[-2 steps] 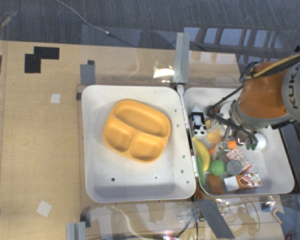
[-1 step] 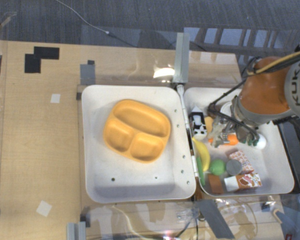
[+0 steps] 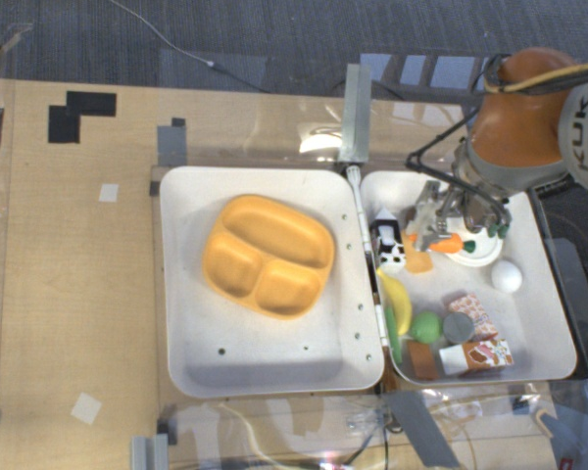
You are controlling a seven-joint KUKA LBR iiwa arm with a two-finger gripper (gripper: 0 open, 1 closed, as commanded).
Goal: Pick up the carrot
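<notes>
The carrot (image 3: 449,245) is a small orange piece with a green tip. It lies in the right bin (image 3: 559,346) on the left edge of a small white dish (image 3: 480,254). My gripper (image 3: 438,221) hangs right over the carrot's left end, low in the bin, with the orange wrist band (image 3: 519,116) above it at the upper right. Its metal parts blur together from this angle, and I cannot make out whether it touches the carrot.
Beside the carrot are an orange block (image 3: 418,260) and a black-and-white bottle (image 3: 387,243). A banana (image 3: 399,302), a green ball (image 3: 427,328), a white egg (image 3: 507,277), a grey can (image 3: 458,328) and packets (image 3: 482,354) crowd the front. The left bin (image 3: 191,360) holds a yellow divided plate (image 3: 268,255).
</notes>
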